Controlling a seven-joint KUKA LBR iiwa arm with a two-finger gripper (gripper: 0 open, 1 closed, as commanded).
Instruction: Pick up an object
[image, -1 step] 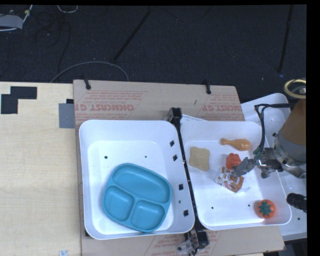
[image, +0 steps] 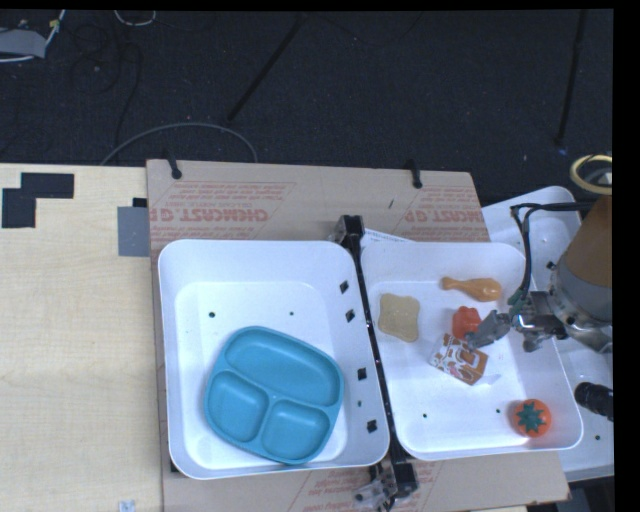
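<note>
Now my end effector (image: 490, 330) hangs narrow and empty, touching the red object (image: 466, 322) near the right bin's (image: 440, 445) middle; I should open wider, centre, then close.

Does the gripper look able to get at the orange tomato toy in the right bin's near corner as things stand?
Probably yes. The tomato toy sits alone in the right bin, apart from the snack packet, with nothing on top. The gripper is nearby; the close bin wall may crowd it.
</note>
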